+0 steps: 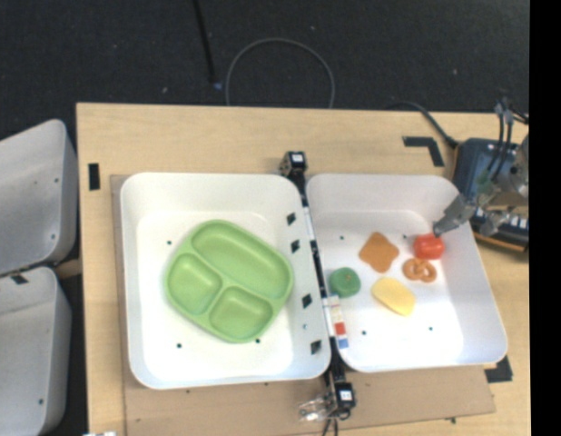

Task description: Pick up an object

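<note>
two white bins [135,334], one green tray [228,282], five small objects [394,295]

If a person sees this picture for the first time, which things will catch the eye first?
First the big green divided plate in the left bin. Next, the cluster of small bright items in the right bin: a red piece, an orange piece, a yellow piece and a green round piece. The tool is just above the red piece.

Arm [498,184] — cropped at right edge, hand [447,220] blurred
</note>
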### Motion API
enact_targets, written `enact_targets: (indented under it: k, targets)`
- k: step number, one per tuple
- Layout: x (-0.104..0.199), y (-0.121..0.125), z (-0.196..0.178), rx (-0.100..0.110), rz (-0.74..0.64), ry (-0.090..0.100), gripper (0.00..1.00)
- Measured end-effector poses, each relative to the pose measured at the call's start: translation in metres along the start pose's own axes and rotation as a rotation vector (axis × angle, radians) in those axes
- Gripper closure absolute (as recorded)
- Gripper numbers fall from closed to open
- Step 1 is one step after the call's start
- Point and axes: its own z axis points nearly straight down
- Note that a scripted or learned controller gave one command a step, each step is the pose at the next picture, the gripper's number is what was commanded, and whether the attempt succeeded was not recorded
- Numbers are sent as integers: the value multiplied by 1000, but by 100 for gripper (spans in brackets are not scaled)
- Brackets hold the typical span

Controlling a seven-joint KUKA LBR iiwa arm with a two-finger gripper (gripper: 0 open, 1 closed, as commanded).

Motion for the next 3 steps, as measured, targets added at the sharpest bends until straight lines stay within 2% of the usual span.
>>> enact_targets:
  k: [1, 2, 3]
  targets:
    - [1, 2, -7, -12, -3, -3, 0]
    - [-3, -1, 36, -9, -2, -4, 0]
    - [3, 1, 96, -7, 0, -3, 0]
